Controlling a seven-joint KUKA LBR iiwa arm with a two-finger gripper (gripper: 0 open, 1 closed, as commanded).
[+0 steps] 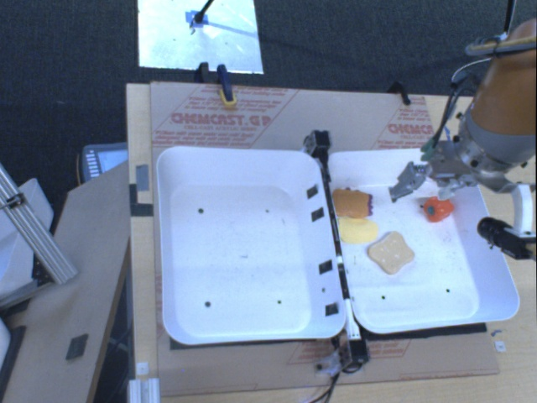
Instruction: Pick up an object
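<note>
Camera view showed the gripper (424, 183) hanging over the right bin (470, 305), its grey fingers (407, 181) spread apart and holding nothing. Just beside them, toward the far right of that bin, lay a small red-orange toy (436, 209), the nearest thing to pick. Further left sat a brown and orange piece (352, 202), a yellow slice (359, 231) touching it, and a tan toast-like piece (391, 252). The left bin (243, 242) lay beside it. To do the step well, the arm should probably centre the fingers over the red-orange toy, drop straight down, and close only once they straddle it. Red lettering on the board (226, 117) covering the tabletop read "CHEMCAST", with smaller print too blurred to read.
</note>
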